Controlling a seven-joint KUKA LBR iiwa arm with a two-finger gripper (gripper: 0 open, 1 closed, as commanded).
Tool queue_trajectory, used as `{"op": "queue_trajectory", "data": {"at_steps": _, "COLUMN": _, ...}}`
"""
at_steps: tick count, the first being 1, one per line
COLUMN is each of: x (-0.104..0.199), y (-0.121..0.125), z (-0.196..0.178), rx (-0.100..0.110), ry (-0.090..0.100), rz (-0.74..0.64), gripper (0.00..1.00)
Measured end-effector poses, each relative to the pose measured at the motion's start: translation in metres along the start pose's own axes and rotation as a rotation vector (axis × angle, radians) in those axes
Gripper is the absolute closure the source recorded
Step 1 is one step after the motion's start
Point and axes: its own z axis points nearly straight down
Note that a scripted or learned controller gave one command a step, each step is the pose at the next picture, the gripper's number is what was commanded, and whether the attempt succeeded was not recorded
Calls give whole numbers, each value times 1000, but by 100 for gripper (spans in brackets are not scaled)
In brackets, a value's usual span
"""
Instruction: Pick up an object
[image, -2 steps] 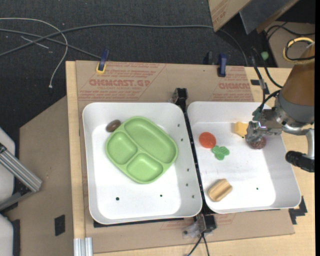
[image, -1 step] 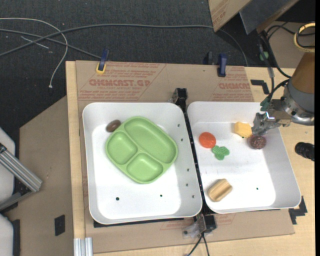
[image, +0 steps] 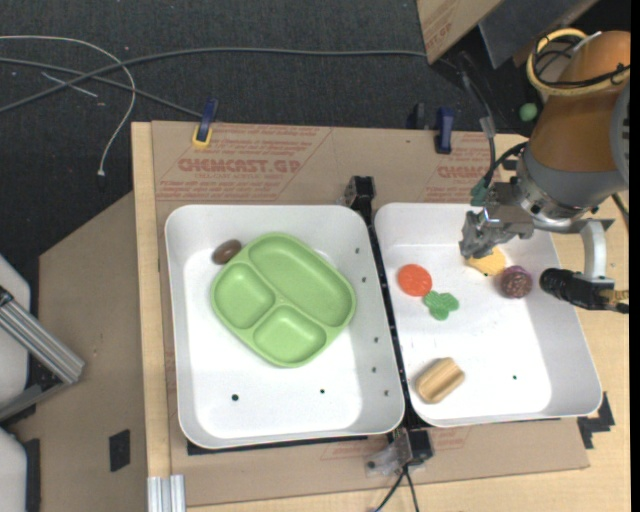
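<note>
My gripper (image: 483, 243) hangs low over the back of the right bin (image: 560, 400), directly at a yellow piece (image: 490, 263) that pokes out just below it. Beside it to the right lies a purple round object (image: 516, 282). An orange disc (image: 415, 279) and a small green piece (image: 440, 304) lie to the gripper's lower left. A tan bread-like roll (image: 438, 379) rests nearer the front of the same bin. The fingers' state is hidden by the gripper body.
The left bin (image: 200, 400) holds a green divided plate (image: 283, 298) and a small brown object (image: 227, 251) at its back left. A black clamp (image: 359, 190) sits between the bins at the back. The arm's body and cables crowd the right bin's back right corner.
</note>
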Motion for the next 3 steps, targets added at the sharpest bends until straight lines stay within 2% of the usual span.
{"op": "queue_trajectory", "data": {"at_steps": 1, "x": 56, "y": 22, "z": -3, "rx": 0, "ry": -1, "rz": 0, "gripper": 100}}
{"op": "queue_trajectory", "data": {"at_steps": 3, "x": 144, "y": 67, "z": 27, "rx": 1, "ry": -1, "rz": 2, "gripper": 100}}
